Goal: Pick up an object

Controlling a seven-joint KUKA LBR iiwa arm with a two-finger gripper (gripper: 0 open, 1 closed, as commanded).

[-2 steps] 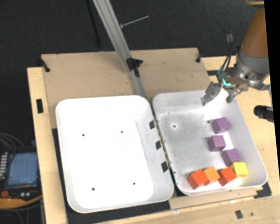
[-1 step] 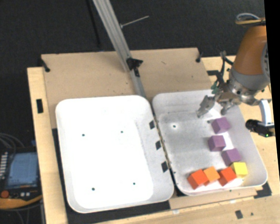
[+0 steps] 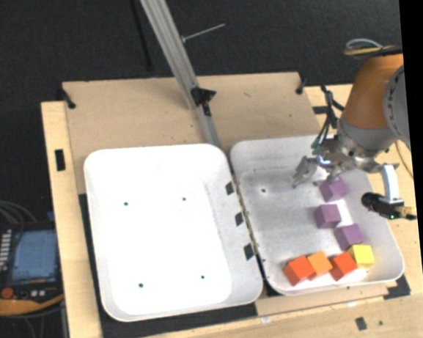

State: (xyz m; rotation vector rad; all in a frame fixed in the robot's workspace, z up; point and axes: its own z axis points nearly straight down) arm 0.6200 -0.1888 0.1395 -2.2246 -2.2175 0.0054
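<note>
**Seven blocks counted in the right bin**

Where the grey arm with the orange band (image 3: 371, 103) reaches in from the right, we see its two-finger gripper (image 3: 316, 169) low over the right shallow white bin (image 3: 275, 218), fingers spread apart and holding nothing. We count three purple cubes (image 3: 334, 188) (image 3: 327, 214) (image 3: 349, 235) in a column, the top one just beside the gripper. Along the near wall sit three orange blocks (image 3: 300, 269) (image 3: 320, 262) (image 3: 343, 265) and one yellow cube (image 3: 362, 254). Beside it lies the left shallow white bin (image 3: 161, 228).

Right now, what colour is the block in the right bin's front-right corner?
Yellow. The block sits beside an orange-red one, seen best in the camera view.
</note>
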